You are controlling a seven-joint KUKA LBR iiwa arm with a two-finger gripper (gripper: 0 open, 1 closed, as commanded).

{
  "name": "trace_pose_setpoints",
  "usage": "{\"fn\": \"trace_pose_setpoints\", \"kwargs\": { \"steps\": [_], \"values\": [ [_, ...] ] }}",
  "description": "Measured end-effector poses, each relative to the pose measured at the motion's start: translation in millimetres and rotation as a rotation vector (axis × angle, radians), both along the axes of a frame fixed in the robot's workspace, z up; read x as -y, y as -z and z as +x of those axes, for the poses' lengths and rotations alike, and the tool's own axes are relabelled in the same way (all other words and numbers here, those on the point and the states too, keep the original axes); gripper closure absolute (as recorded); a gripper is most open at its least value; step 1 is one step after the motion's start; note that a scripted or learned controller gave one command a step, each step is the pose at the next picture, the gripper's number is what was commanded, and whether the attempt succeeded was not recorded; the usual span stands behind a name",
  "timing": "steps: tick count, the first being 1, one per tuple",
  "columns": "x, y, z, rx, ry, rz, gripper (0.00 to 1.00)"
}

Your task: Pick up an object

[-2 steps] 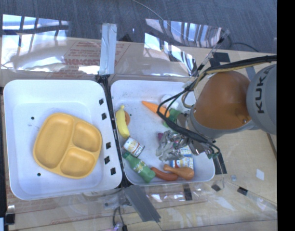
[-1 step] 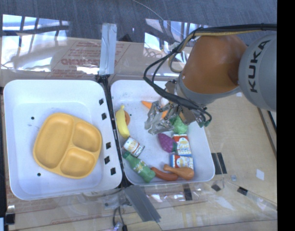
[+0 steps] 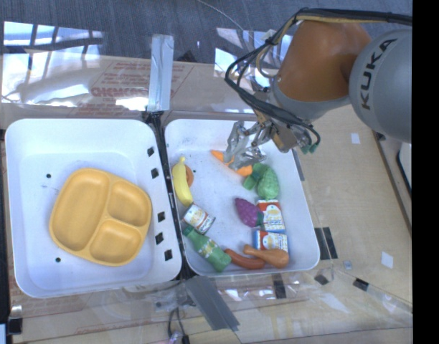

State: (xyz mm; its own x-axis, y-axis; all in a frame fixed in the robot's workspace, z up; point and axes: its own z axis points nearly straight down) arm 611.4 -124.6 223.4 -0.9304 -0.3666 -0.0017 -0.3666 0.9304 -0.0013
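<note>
Two fingers of end effector (image 3: 242, 149) at orange carrot (image 3: 232, 163); grip state unclear

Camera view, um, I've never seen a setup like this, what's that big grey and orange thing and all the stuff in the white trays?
That is a robot arm, filmed from above at a slant. It reaches in from the right, and its gripper hangs over the right bin, near a small carrot. I cannot tell whether it holds anything. That bin holds toy food: a banana, a green vegetable, a purple piece, a can, a green bottle and small cartons. The left bin holds a yellow divided plate.
</note>
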Motion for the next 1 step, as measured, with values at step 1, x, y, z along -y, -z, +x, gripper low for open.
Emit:
{"fn": "trace_pose_setpoints", "kwargs": {
  "steps": [1],
  "values": [
    [67.4,36.5,18.1,0.000,-0.367,0.000,1.00]
  ]
}}
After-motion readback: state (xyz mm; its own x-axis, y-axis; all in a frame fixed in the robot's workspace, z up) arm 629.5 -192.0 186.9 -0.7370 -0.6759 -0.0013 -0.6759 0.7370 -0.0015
